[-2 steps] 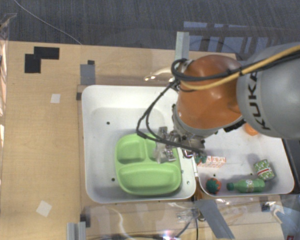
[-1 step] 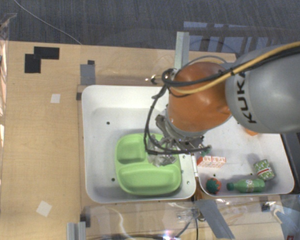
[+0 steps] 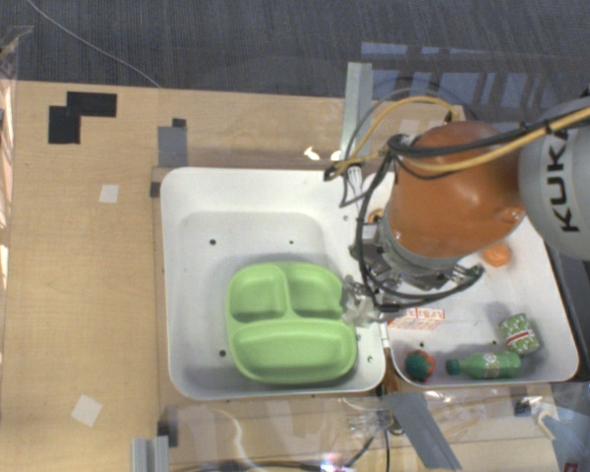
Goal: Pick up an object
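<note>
An overhead slanted view showed a wooden bench [image 3: 69, 293] carrying two shallow white bins side by side. The left bin [image 3: 192, 264] held a single green divided plate [image 3: 287, 323], three compartments, lying flat toward the bin's 5 o'clock corner, its right rim close to the wall shared with the other bin.

The grey arm [image 3: 560, 195] came in from 3 o'clock, its orange band [image 3: 452, 200] hanging over the divide between the bins and hiding much of the right bin [image 3: 556, 293]. The gripper [image 3: 357, 303] sat low at the 3 o'clock edge of the plate, just beside or touching its rim. The wrist and cables covered the jaws, so how far apart they stood, and whether anything lay between them, could not be told.

Along the right bin's 6 o'clock edge lay a small red and green ball [image 3: 419, 364], a green bottle [image 3: 485, 364] on its side just to the ball's 3 o'clock, and a small green and white can [image 3: 519, 333] toward 4 o'clock. A white label with red print [image 3: 416, 319] lay near the divide, and an orange object [image 3: 496, 256] peeked out from under the band.

Judging from the gripper's place, the plate seemed the likeliest target, approached at its rim because a flat wide dish offers no other edge to pinch. That thin, sloped rim would probably slip easily.
</note>
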Available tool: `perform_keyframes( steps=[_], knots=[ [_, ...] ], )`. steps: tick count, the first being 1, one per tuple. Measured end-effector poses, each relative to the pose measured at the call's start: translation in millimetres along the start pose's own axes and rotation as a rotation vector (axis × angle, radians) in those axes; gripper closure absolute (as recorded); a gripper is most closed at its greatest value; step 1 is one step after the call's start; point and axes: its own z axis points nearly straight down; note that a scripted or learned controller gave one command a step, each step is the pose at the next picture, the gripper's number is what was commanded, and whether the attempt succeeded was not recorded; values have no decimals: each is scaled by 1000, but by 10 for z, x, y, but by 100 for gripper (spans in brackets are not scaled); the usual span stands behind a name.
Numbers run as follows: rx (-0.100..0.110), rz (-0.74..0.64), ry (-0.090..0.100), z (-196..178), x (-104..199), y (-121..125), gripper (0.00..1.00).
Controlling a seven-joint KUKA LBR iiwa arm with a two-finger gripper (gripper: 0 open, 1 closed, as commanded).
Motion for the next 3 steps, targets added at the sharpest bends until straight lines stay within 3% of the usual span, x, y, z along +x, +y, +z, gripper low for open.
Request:
perform_keyframes(
  steps=[1,2,3],
  knots=[
    [-3,656,1,9,-442,256,100],
    [1,217,-3,-441,-387,86,100],
    [-4,-919,-1,9,30,-143,100]
  ],
)
